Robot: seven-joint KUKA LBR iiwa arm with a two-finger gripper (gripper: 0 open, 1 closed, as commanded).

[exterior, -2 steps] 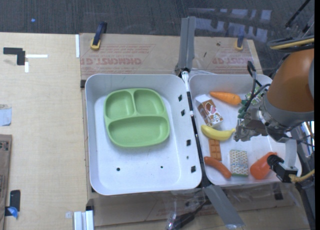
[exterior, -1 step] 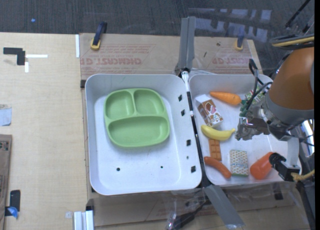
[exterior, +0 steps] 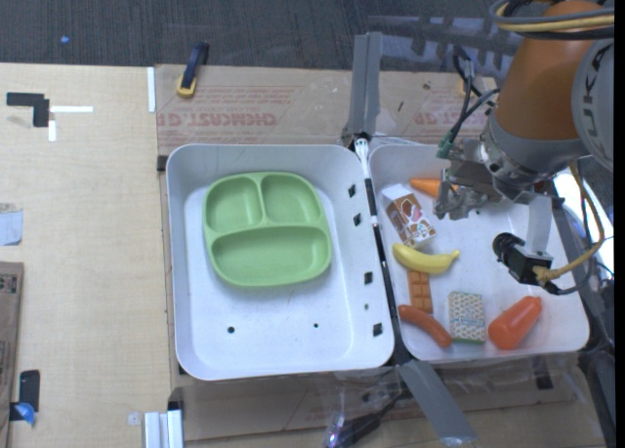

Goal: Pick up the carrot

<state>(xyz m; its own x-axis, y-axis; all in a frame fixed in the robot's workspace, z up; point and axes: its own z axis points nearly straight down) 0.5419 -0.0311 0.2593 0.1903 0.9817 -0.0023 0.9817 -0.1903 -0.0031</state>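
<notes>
The carrot is a small tapered orange piece lying at the back of the right bin, just behind a snack packet. Its right end is hidden by the gripper. The gripper hangs low over the bin, right beside the carrot's right end, under the grey arm with its orange band. From this angle I cannot make out whether anything is held.
The right bin also holds a banana, an orange waffle piece, a sausage, a pale green block and a bigger orange-red piece. A green divided plate lies in the left bin. Cables hang by the arm.
</notes>
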